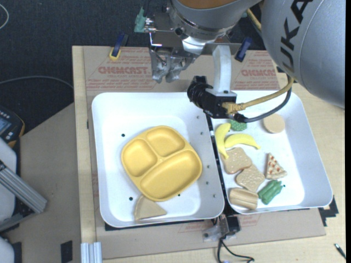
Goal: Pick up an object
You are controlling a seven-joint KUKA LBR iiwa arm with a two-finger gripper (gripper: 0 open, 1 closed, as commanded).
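Observation:
My gripper (168,69) hangs high over the far rim of the left bin (104,147), apart from every object. In that bin a yellow divided plate (162,163) lies near the middle, with a tan wedge (147,208) at the near edge. The right bin (307,147) holds toy food: a yellow banana (233,140), a small green piece (238,126), a round tan biscuit (273,124), two toast slices (237,160) (251,178), a pizza slice (274,167), a green bean pod (270,192) and a bread roll (243,198).
The two bins meet along a central wall (214,152). The toy food crowds the left half of the right bin. Blue clamps (116,45) hold the brown board behind the bins.

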